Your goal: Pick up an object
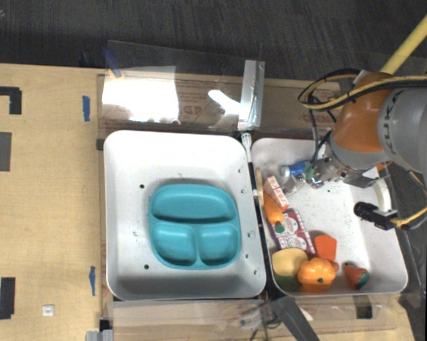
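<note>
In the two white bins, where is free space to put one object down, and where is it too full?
Right bin: bare floor lies in its middle and right side, bordered by the gripper above and the orange fruit below. Its left edge and lower corner are crowded with toys. Left bin: a bare margin rings the teal divided tray, widest above it.

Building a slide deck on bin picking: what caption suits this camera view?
Grey arm's gripper low in the right bin above toy food, teal divided tray in the left bin.
</note>
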Robot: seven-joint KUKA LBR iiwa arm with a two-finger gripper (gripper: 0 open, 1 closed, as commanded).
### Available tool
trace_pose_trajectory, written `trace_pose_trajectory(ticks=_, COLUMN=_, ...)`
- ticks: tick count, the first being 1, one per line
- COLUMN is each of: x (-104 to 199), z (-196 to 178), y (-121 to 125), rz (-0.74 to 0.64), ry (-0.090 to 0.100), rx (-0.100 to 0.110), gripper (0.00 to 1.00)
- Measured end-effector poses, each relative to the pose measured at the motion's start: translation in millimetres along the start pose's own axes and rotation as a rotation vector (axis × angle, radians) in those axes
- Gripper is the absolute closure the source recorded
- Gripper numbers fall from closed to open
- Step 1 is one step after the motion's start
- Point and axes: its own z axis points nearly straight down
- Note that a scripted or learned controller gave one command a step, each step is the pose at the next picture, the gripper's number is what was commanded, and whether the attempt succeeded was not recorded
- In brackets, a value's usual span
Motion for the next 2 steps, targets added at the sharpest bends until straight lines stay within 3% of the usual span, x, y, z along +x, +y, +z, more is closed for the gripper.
trace_pose_trajectory(ticks=1, x=-16.1, z=3.0, y=29.4, rz=0.071, ry=0.024, rx=0.048, gripper=0.0)
trace_pose_trajectory(ticks=2, x=-11.2, z=2.4, y=29.6, rz=0.023, ry=0.009, rx=0.05, gripper=0.0)
